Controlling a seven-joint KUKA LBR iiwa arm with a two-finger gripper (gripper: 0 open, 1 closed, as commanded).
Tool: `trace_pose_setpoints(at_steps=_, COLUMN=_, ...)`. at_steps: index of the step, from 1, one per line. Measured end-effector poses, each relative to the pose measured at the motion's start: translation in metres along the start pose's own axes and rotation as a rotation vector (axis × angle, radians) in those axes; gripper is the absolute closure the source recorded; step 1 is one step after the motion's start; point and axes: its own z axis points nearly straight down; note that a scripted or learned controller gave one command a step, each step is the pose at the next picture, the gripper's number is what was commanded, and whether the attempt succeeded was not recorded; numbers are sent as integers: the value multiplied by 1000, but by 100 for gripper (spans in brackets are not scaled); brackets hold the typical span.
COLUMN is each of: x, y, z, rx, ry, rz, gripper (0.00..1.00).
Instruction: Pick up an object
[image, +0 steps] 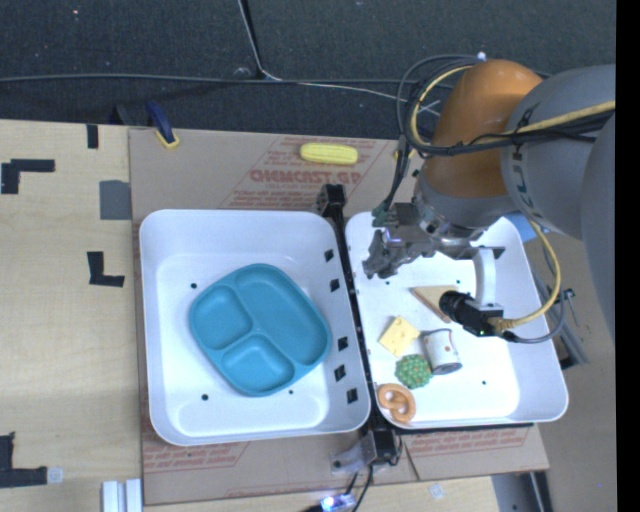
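The gripper (383, 255) (finger state cannot be told) hovers over bare bin floor; the cheese wedge (398, 336) just below-right needs centring before descent.

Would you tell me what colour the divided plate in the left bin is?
The divided plate is light blue, plain and unpatterned, seen best in the camera view.

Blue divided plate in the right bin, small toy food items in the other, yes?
Not quite. The camera view shows the blue divided plastic plate in the left white bin; the small toy food items, like the yellow cheese wedge, lie in the right white bin.
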Motion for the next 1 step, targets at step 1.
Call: trace_pose_setpoints(at_steps=1, x=49, y=-24, z=-2, rx=0, ry=1, rz=-2, gripper=100)
